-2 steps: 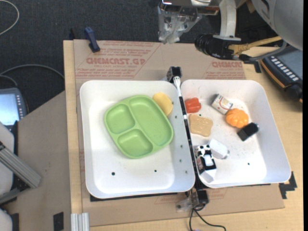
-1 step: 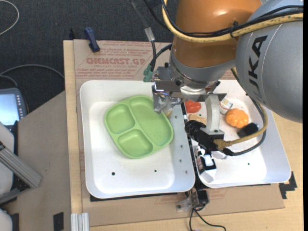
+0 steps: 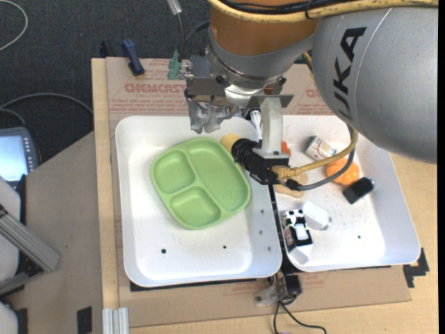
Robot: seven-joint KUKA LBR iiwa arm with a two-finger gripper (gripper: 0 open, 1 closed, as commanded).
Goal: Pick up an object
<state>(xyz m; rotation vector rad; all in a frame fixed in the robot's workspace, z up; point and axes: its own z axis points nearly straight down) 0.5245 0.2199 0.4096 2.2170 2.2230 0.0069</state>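
In the camera view, the gripper (image 3: 236, 120) is hanging over the left bin (image 3: 139, 256) at its one o'clock corner; whether it is apart or together, I cannot tell. A green divided plate (image 3: 200, 182) is lying at the bin's centre. The arm (image 3: 375, 54) is showing the letters "UKA". Red "CHEMCAST" lettering (image 3: 149, 88) is running along the board at twelve o'clock. An orange object (image 3: 342, 169) is sitting in the right bin (image 3: 389, 249).
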